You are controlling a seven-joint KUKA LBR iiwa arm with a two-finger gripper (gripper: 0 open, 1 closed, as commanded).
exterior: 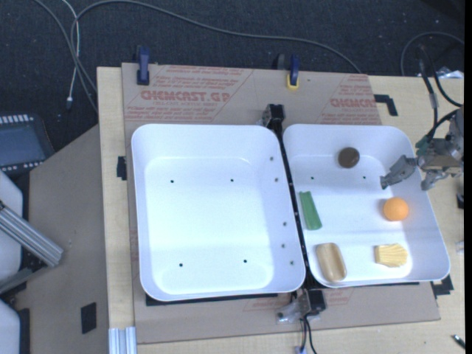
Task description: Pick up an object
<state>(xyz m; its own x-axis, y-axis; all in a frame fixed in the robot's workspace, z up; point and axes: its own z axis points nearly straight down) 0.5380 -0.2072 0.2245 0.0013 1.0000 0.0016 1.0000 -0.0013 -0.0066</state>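
Camera view — gripper (409,174) spread beside right bin (369,135) edge.

- Lighting: bright, even, diffuse from overhead; no hard-edged shadows anywhere.
- Left bin (214,209) and right bin (361,201): white plastic near overexposure; floor detail washed out, soft glare along the rims.
- Faint soft shadows hug the bins' inner walls and their lower outer edges on the tabletop (110,198).
- Dark carpet (221,21) at top underexposed, grainy texture.
- Overall sharpness moderate; low resolution, slight softness.
- Gripper (413,172) at right edge is blurred, outlines smeared.
- Printed lettering on the board is legible but fuzzy.
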